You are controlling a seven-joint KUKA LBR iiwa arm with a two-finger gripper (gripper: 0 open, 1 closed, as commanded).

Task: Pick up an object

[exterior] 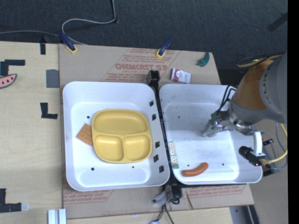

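Observation:
An orange-brown sausage (pixel 194 170) lies near the front edge of the right bin (pixel 187 101). In the left bin (pixel 74 106) sits a yellow divided plate (pixel 122 135), with a tan cracker (pixel 85 134) tucked against its left side. My gripper (pixel 210 128) hangs over the middle-right part of the right bin, pointing left, well above and to the right of the sausage. Nothing shows between its tips.
The arm with its orange band (pixel 250 85) comes in over the right bin's right wall. A black divider clamp (pixel 153 76) sits between the bins at the back. A small red-and-white packet (pixel 180 75) and a green clip (pixel 203 59) lie on the cardboard behind.

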